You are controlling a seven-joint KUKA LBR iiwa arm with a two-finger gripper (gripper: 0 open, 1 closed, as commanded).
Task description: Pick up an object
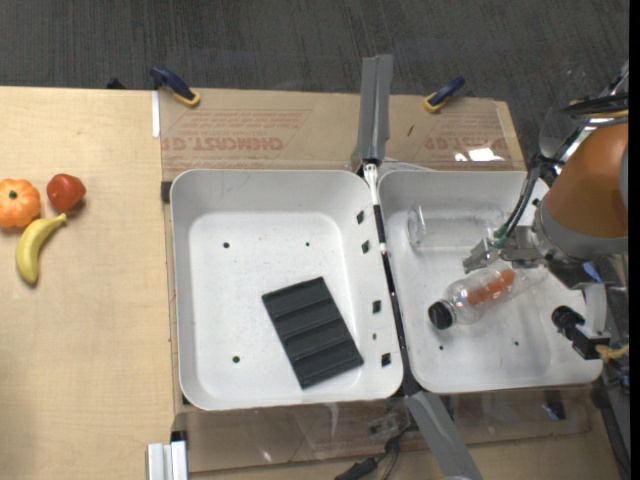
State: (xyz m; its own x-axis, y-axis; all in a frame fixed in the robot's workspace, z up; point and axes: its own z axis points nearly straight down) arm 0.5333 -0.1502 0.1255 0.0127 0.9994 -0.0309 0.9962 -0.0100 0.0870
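- The clear bottle (475, 298) lies on its side in the right bin (470, 373), black cap toward the divider.
- The hand (497, 251) hovers just above it; finger state cannot be determined.
- Straddle the bottle's width mid-body, descend squarely, then close.

Robot lab, clamped cardboard (330, 133), white bins (200, 268)

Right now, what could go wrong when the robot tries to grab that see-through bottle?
The clear bottle lies on its side in the right bin, so it might roll or slip away from the tool. It is see-through, so it may be hard to spot. The tool sits near the bottle's end, not its middle, so a grab could tip it out.
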